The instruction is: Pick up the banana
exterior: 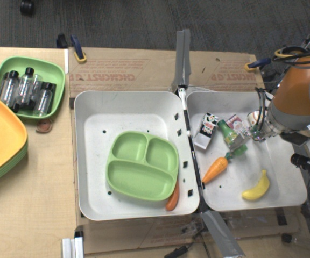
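Camera view shows the arm reaching in from the right over the right bin, its gripper low beside a green bottle. The banana lies apart near the front. Cardboard reads "CHEMCAST GP", upside down.

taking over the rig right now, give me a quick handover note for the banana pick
Gripper: at the right bin's upper right, above the clutter there; nothing shows in its grasp.
Banana: lying loose on the floor of the right bin, near its front right corner, apart from the gripper.
Nearby: toy carrot to the banana's left, a small carton and a green bottle further back.
Left bin: holds a green divided plate.
Done: nothing yet.
Left: move over the banana, grasp, lift.
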`<control>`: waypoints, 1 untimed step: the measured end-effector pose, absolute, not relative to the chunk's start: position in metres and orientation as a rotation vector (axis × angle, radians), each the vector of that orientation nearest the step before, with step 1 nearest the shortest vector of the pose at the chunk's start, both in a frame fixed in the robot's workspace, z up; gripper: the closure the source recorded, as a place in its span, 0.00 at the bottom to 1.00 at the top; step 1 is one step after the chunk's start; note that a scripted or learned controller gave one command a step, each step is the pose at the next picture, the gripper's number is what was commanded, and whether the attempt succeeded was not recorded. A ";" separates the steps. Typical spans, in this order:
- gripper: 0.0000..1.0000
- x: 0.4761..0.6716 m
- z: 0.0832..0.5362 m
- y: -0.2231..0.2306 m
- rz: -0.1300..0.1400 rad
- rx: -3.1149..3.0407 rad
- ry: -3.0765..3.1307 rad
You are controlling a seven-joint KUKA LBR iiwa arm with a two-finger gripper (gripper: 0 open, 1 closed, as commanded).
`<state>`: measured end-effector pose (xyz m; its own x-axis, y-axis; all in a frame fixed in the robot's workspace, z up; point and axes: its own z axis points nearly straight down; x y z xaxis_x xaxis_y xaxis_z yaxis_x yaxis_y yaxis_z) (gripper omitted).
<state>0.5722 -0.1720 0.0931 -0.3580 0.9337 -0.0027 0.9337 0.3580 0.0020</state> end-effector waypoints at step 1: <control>0.00 0.573 0.093 -0.171 0.000 1.666 2.661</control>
<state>0.5732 -0.1711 0.0925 -0.4366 0.8996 -0.0018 0.8996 0.4366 0.0008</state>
